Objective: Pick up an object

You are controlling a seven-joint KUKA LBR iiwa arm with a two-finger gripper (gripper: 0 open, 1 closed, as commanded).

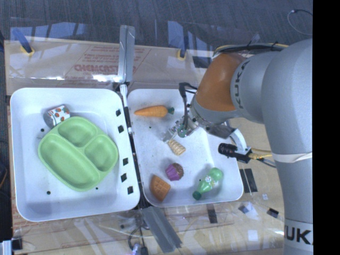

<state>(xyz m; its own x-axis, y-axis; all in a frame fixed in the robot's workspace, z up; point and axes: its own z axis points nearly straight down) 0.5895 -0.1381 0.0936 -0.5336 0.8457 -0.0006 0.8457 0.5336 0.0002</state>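
Bins sit side by side; the left bin (26, 195) has a small can (57, 113) just beside a green plate (77, 152); the right bin (150, 97) has a carrot (152, 111), a waffle cone (176, 147), a brown bread piece (159, 187), a purple cupcake (174, 171) and a green bottle (208, 183); the gripper (180, 132) hangs low just above the cone; I cannot tell its grip.
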